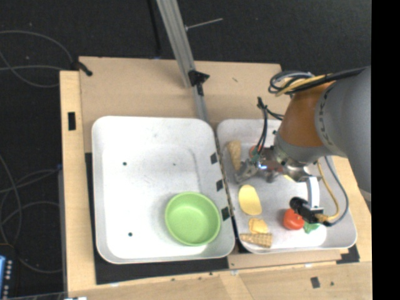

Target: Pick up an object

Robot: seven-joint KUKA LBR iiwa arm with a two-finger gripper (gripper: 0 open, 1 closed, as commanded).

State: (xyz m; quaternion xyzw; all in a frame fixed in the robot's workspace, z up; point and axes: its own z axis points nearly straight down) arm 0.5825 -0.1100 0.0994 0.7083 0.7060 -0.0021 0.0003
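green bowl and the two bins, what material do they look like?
Green bowl: looks like moulded plastic, matte to satin; uniform pale green, soft rounded rim, no sharp glare. Left bin and right bin: probably thin formed plastic, white and semi-matte; rounded corners, shallow walls, a few dark specks or scuffs. Painted metal can't be ruled out.

Even overhead light, soft shadows, mild glare on white bins (pixel 125 142), slight blur.

Grey arm (pixel 347 114) reaching in from right, orange band (pixel 300 114) above wrist, cables looped over top. Wrist angled down-left, gripper (pixel 253 166) low at end. Fingers kinda blurry from here, can't make out gap.
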